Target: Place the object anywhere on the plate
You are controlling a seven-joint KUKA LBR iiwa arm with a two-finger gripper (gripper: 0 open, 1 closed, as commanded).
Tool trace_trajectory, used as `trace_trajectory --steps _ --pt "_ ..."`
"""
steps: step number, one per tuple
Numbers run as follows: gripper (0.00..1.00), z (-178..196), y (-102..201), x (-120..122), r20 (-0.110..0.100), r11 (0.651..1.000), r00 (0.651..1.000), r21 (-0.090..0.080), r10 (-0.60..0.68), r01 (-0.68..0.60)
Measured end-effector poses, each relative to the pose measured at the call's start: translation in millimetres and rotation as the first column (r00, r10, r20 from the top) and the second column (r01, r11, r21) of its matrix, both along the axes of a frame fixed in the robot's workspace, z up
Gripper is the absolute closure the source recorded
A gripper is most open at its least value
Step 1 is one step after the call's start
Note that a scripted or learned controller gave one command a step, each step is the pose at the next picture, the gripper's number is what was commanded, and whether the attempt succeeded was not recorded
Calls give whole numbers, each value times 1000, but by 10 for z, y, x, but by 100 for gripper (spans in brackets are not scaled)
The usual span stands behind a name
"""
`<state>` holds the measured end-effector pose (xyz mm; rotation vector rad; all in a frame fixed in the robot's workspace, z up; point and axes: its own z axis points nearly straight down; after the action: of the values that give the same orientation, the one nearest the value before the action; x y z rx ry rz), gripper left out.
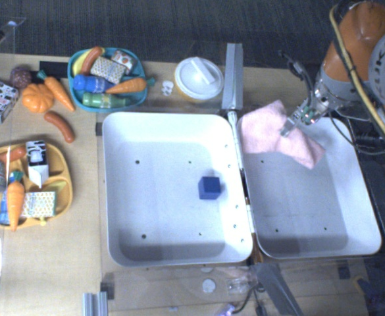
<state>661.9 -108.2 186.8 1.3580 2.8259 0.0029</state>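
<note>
Pale wooden bench (60,262) (evenly lit), dark carpeted floor (179,12) behind.

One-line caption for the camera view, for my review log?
Gripper touches a pink cloth in the right bin; a blue cube sits in the left bin.

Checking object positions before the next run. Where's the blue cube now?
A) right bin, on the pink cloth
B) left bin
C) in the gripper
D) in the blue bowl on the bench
B: the blue cube sits on the floor of the left bin, while the gripper is over the pink cloth in the right bin.
</note>
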Motion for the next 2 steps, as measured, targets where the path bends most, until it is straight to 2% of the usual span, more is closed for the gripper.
trace_trajectory --steps 1,2 --pt "100 391 22 20 1 1000 1000 0 8 -8" --pt "100 290 556 -9 -3 917 917 0 399 -399"
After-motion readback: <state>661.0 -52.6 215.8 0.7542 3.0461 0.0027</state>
